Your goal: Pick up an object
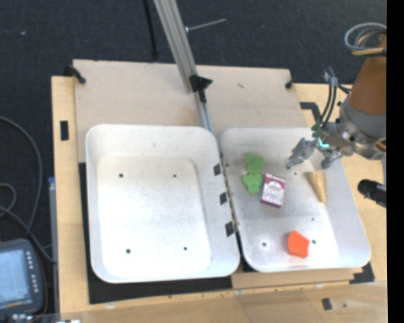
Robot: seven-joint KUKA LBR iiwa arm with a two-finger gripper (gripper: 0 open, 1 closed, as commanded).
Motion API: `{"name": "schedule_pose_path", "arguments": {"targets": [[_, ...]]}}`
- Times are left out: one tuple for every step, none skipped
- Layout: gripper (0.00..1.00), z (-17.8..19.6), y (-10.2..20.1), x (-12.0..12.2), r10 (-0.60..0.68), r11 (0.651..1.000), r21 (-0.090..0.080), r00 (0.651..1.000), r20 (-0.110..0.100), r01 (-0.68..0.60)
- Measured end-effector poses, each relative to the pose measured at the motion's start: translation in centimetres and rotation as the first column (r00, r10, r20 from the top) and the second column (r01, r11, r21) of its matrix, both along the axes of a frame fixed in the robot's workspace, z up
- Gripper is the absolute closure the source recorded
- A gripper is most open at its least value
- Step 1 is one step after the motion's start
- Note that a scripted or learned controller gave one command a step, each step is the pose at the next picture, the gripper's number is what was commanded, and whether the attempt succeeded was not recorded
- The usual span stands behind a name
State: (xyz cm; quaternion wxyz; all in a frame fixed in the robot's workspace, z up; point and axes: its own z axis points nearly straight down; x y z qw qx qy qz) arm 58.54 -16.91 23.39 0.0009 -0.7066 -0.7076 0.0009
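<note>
The right bin point(343, 247) holds a green toy point(253, 172), a small pink and white box point(274, 191), an orange block point(297, 244) and a tan cone-shaped piece point(317, 184). My gripper point(314, 155) hangs over the bin's upper right part, open, with its two fingers spread apart and nothing between them. It is right of the green toy and above the tan cone and the box. The arm's orange band point(370, 86) rises at the right edge.
The left bin point(101, 147) lies beside the right one. A slanted metal pole point(178, 39) reaches down to the gap between the bins. A pendant screen point(10, 274) and cables sit at the bench's lower left.
</note>
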Motion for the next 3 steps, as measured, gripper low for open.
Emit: {"name": "schedule_pose_path", "arguments": {"targets": [[0.00, 0.2, 0.0, 0.1, 0.000, 1.000, -0.001, 1.000, 0.005, 0.000], [0.00, -6.0, 0.1, 0.3, -0.002, 1.000, -0.001, 1.000, -0.001, 0.002], [0.00, -12.1, 0.6, 0.5, -0.004, 1.000, -0.001, 1.000, -0.002, 0.004]]}}
